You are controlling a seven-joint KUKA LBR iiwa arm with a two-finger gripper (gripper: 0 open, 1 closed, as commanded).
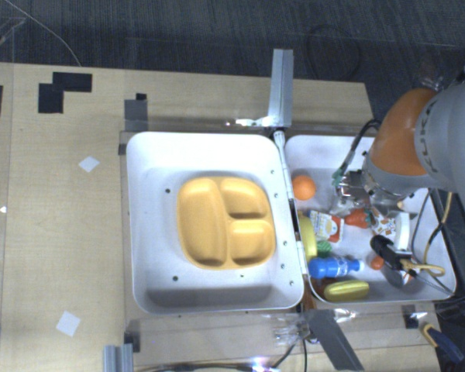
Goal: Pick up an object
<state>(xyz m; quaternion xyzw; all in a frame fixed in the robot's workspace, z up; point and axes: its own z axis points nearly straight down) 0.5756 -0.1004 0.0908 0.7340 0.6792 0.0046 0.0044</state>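
The left bin (139, 208) fills the middle of the frame and holds a yellow divided tray (223, 222), lying flat and well apart from the tool. Across the shared wall, the right bin (325, 157) holds the pickable things in a tight cluster: an orange ball (303, 186) at its upper left, a white and red pouch (324, 226) below it, a blue bottle (333, 267) lower still, and a yellow oblong piece (346, 289) near the bottom edge. Just right of the pouch lies a small red piece (356, 218). The gripper (355, 194) hangs low over this spot, right above the red piece; whether it is open or closed I cannot tell, and nothing is seen held in it. The likely target is the red piece or the pouch. The risk is crowding: the two lie so close that a close could catch both, or nudge one aside and come up with nothing. The pouch also looks slick and flat, so it may slip out on the lift
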